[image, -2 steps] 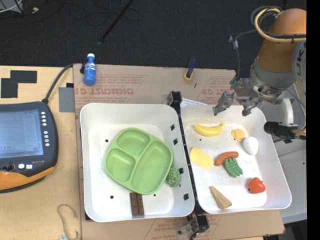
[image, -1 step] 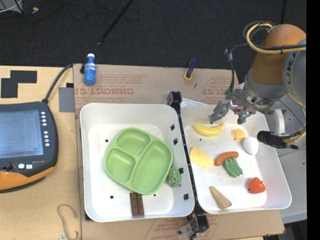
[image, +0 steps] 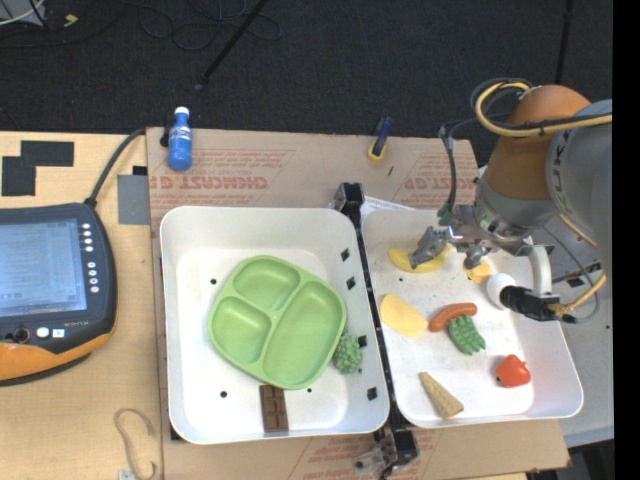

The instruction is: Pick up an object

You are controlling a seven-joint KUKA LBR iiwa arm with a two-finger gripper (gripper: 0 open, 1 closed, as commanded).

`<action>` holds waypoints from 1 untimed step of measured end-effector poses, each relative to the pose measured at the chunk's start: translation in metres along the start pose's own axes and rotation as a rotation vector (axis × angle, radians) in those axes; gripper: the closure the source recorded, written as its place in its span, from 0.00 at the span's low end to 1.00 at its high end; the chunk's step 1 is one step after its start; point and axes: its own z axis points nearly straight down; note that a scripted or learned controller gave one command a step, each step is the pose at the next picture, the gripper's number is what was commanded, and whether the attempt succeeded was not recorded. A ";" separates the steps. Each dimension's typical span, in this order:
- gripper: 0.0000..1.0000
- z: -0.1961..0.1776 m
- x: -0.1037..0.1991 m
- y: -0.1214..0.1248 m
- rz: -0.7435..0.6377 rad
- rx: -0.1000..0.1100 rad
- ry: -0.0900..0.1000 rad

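Observation:
My gripper (image: 452,250) hangs low over the rear of the right bin (image: 560,403), open, with nothing between its fingers. Its left finger (image: 431,243) is right above a yellow banana (image: 411,261), and a small orange piece (image: 482,271) lies by the right finger. Nearer the front of this bin lie a yellow wedge (image: 403,315), a red-orange sausage (image: 452,316), a green knobbly vegetable (image: 466,336), a red pepper (image: 512,370) and a tan cone (image: 440,395).
The left bin (image: 185,268) holds a green divided plate (image: 278,318), a green grape bunch (image: 348,354) and a brown bar (image: 273,409). A tablet (image: 45,278) lies at the far left. A blue bottle (image: 179,140) stands behind the bins.

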 end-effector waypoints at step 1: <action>0.00 0.054 0.003 -0.001 -0.001 -0.001 0.001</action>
